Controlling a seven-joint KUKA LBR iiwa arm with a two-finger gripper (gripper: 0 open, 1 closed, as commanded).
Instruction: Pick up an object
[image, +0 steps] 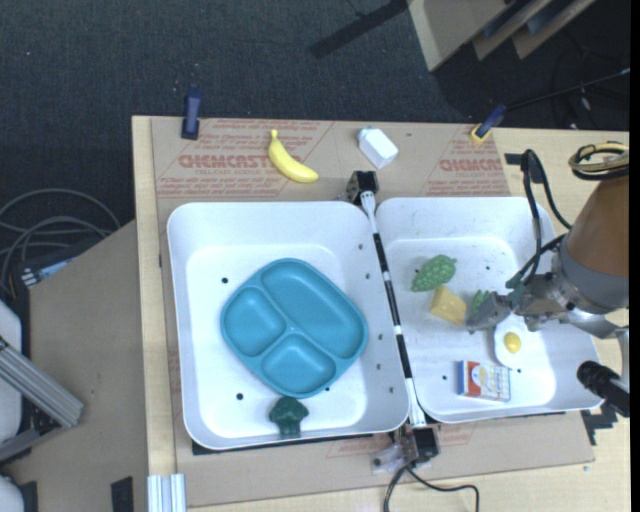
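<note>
My gripper (492, 311) hangs low in the right bin (455, 225), just right of a yellow cheese wedge (448, 304). A small dark green piece (479, 298) shows at the gripper's tip, and I cannot tell whether it is held. A fried egg (510, 344) lies just below the gripper. A green leafy toy (435, 272) sits up and to the left. Near the bin's front lies a small printed carton (485, 380). The arm's orange band (606, 235) comes in from the right.
The left bin (200, 235) holds a blue divided plate (292, 325) and a green broccoli toy (288, 414) at its front. On the cardboard behind the bins lie a banana (290, 160) and a white block (378, 147). Cables run along the right bin's far right side.
</note>
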